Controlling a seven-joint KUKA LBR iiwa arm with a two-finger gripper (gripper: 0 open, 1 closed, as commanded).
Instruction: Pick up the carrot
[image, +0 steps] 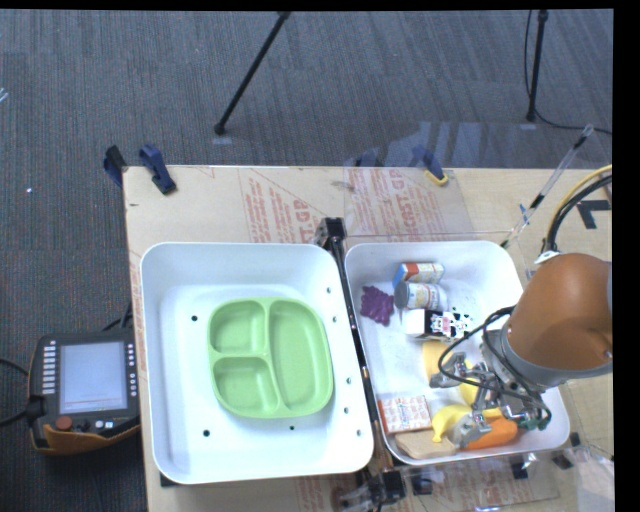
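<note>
The carrot (497, 434) is orange with a pale end and lies at the front right corner of the right bin (372, 262), next to a yellow banana-like piece (446, 423). My gripper (497, 402) hangs low right over the carrot, at or just above it. The wrist and the orange band (565, 310) cover much of the gripper from above. From this angle I cannot make out whether the carrot is held.
The right bin also holds a purple piece (377, 303), two small cans (419, 284), a black-and-white carton (450, 323), a yellow item (432, 360), a red-and-white packet (405, 410) and a tan slab (420, 446). A green divided plate (270, 357) sits in the left bin (160, 300).
</note>
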